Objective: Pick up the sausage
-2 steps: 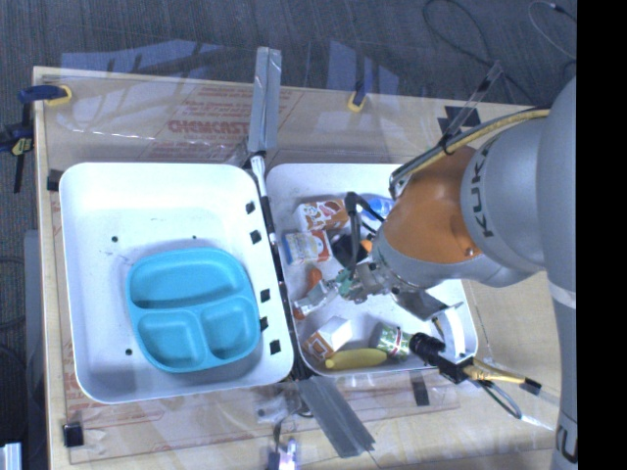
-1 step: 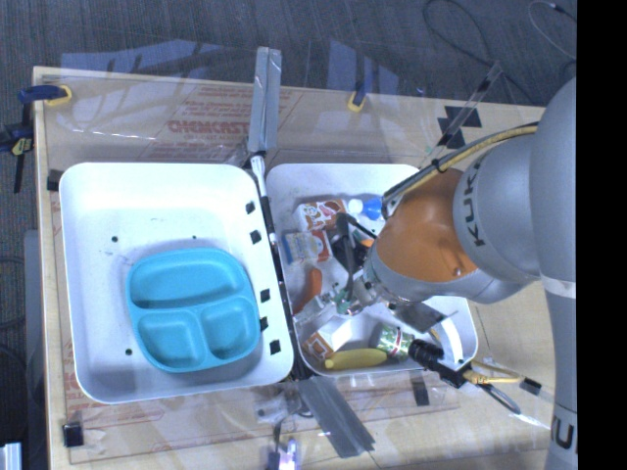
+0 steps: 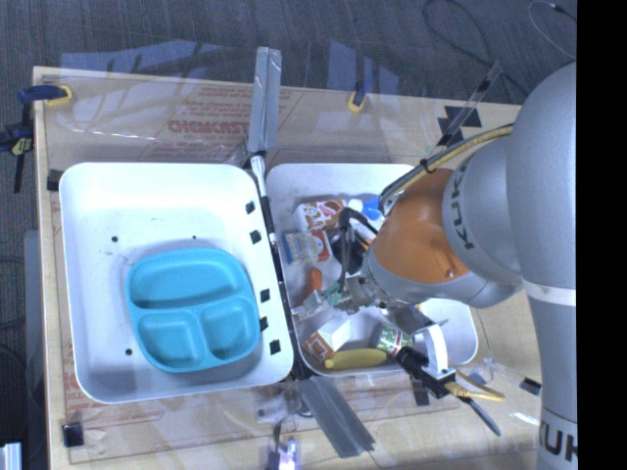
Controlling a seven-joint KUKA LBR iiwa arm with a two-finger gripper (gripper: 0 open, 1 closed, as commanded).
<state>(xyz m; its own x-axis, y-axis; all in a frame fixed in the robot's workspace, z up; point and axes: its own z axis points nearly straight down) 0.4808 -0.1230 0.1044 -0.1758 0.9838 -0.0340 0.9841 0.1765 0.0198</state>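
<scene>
The sausage [image 3: 313, 281] is a small reddish-brown piece lying among clutter in the left half of the right bin [image 3: 294, 179]. My gripper [image 3: 343, 287] hangs low over that bin just to the right of the sausage, mostly hidden under the orange wrist band [image 3: 416, 243]. Whether it touches the sausage cannot be made out.
The left bin [image 3: 88, 189] holds a blue three-compartment tray [image 3: 191, 306]. Around the sausage lie a printed snack packet [image 3: 318, 213], a blue item [image 3: 370, 207], a small carton [image 3: 328, 339], a yellow banana [image 3: 358, 358] and a green can [image 3: 392, 339]. A divider bar [image 3: 265, 96] stands between the bins.
</scene>
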